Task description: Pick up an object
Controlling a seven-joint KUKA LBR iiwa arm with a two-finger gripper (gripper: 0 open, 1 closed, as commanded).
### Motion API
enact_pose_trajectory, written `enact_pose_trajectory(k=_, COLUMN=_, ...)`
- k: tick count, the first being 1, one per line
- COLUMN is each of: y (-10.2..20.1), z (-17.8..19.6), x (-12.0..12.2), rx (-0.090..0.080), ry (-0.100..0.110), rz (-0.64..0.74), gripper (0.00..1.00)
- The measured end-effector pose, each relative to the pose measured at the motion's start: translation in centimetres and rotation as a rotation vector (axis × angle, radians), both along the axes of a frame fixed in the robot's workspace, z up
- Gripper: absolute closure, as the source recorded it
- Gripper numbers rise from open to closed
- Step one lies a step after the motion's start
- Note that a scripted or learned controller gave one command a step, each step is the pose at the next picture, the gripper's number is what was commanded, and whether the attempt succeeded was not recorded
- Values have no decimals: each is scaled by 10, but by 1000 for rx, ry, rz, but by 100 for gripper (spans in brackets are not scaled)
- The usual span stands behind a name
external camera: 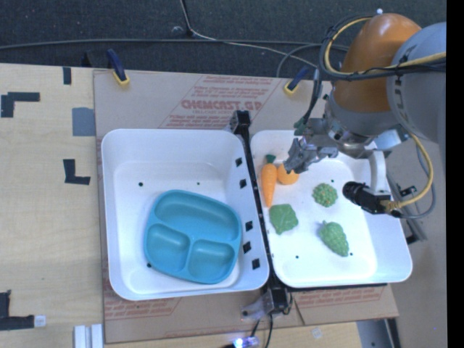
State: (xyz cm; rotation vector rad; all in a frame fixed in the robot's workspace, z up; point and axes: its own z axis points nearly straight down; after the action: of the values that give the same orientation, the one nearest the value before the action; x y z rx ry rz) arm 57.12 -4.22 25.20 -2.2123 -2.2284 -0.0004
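The arm (391, 56) is reaching in from the right, w/ its orange band sitting above the wrist, and the gripper (299, 159) is hanging over the far-left part of the right bin (391, 267). Its dark fingers are pointing down-left, w/ the tips sitting right at a small orange piece (288, 177). Can't tell how wide the jaws are standing, or whether they're gripping anything; the tips are blurring into that orange piece.

The right bin is holding the pickable things. A carrot (267, 183) is lying lengthwise by the bin's left wall, green top pointing far, just left of the small orange piece and touching or nearly touching it. A green leafy piece (283, 218) is lying just near of the carrot. A small broccoli floret (325, 195) is sitting right of the carrot, approx. mid-bin. A longer green veg (335, 238) is lying nearer, twd the bin's right-of-centre, apart from the others.

The left bin (119, 158) is holding a blue divided tray (193, 235), 3 compartments, sitting flat in the near part.

Both bins are resting on a cardboard sheet (217, 100) w/ red print; two blue-and-yellow clamps (117, 69) are gripping its far edge. Black cables (217, 38) are running across the dark floor beyond.
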Motion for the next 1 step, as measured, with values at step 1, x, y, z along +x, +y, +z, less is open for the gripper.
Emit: enact_pose_trajectory(k=1, y=45, z=1, x=13, rx=-1, ry=0, rz=-1, gripper=100)
